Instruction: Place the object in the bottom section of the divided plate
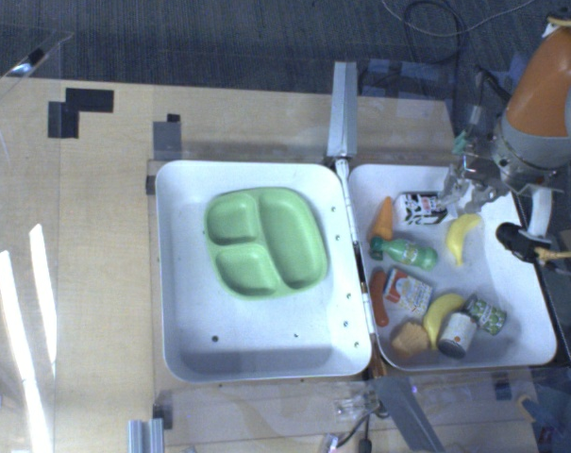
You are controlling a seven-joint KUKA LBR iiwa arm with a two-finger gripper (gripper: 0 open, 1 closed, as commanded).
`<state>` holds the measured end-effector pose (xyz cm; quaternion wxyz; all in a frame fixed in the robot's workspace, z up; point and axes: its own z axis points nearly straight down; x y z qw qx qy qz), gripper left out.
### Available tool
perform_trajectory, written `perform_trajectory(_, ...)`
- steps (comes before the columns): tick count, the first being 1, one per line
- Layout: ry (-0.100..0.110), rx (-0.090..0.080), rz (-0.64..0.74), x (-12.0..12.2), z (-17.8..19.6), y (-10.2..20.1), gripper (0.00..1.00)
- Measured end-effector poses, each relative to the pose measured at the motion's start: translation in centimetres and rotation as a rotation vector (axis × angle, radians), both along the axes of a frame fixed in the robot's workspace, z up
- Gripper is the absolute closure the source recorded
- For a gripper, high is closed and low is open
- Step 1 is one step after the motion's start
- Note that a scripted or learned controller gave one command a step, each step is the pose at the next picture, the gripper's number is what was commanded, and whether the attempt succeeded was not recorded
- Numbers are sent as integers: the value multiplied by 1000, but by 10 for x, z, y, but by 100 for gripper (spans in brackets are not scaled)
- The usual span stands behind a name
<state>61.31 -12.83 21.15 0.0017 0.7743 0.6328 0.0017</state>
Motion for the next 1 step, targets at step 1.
perform_trajectory(1, 0, 0, 0, 0, 0, 0, 0)
